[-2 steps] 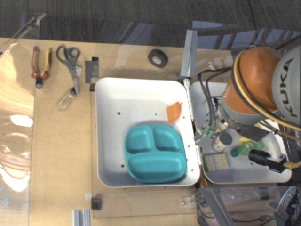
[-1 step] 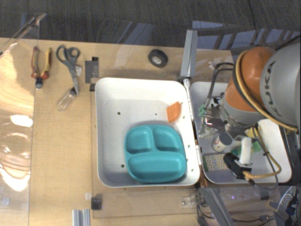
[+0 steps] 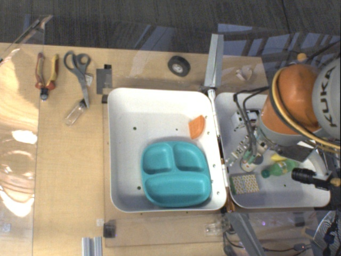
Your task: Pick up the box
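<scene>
Patterned box [image 3: 245,183] lies flat at right bin's [image 3: 319,199] lower left, long axis across frame. Pincer [image 3: 249,154] hangs just above-right of it; can't tell pincer state. Short drop lower-left needed, I reckon.

The arm [image 3: 298,103] runs off the right edge and covers much of the right bin [image 3: 277,199]. Under it the gripper [image 3: 249,154] is a tangle of cables, its jaws too cluttered to read. Just right of them, a green object [image 3: 277,169] is half hidden, its kind unclear.
</scene>
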Controlling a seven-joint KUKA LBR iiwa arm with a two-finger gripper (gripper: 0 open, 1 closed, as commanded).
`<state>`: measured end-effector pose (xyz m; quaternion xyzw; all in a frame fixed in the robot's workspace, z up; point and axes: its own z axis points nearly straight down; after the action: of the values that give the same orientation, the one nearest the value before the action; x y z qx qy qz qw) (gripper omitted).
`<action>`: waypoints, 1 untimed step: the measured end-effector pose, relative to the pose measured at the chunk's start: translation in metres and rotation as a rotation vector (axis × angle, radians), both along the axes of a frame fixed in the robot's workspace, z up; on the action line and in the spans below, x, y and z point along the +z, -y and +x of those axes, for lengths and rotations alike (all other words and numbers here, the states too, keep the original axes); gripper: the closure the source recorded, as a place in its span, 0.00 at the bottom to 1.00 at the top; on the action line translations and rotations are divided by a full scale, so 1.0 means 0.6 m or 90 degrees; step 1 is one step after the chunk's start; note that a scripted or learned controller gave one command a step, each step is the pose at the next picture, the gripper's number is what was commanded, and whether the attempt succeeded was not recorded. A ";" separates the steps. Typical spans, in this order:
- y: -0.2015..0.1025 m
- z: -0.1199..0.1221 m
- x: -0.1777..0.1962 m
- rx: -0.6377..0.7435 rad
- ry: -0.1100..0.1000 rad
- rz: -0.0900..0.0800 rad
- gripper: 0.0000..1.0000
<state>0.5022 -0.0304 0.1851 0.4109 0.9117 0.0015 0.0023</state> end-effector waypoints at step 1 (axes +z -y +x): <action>0.047 0.047 0.000 -0.337 0.000 0.001 1.00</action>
<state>0.5301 -0.0588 0.1851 0.6350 0.7725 0.0016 0.0024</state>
